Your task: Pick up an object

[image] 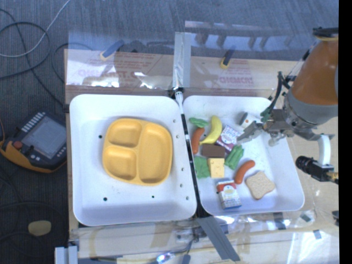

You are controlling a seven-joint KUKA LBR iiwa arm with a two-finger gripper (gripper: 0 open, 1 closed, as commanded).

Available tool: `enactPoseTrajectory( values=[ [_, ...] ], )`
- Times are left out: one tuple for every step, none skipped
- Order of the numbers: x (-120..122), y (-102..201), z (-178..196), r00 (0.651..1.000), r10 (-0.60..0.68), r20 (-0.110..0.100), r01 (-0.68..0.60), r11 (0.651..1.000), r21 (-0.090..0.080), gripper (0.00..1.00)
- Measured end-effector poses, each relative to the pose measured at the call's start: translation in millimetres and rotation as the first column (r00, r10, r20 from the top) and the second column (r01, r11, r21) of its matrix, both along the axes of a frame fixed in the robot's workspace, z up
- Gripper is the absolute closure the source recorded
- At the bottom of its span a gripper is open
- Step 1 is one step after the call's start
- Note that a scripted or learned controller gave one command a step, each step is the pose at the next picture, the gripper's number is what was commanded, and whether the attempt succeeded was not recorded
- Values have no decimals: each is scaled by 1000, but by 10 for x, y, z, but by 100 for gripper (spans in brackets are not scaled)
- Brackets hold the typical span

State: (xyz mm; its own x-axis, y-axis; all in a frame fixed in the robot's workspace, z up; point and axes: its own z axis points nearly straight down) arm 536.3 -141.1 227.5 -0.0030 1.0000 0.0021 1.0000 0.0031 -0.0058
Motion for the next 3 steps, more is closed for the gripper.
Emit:
enactPoseTrajectory(
  values=[
    [-262,-186,-1301,983,-185,14,185,983,-2,0],
    [-263,-190,-1246,983,-185,10,185,983,-3,100],
    [-6,5,-216,958,-287,0,287,958,-6,100]
  ],
)
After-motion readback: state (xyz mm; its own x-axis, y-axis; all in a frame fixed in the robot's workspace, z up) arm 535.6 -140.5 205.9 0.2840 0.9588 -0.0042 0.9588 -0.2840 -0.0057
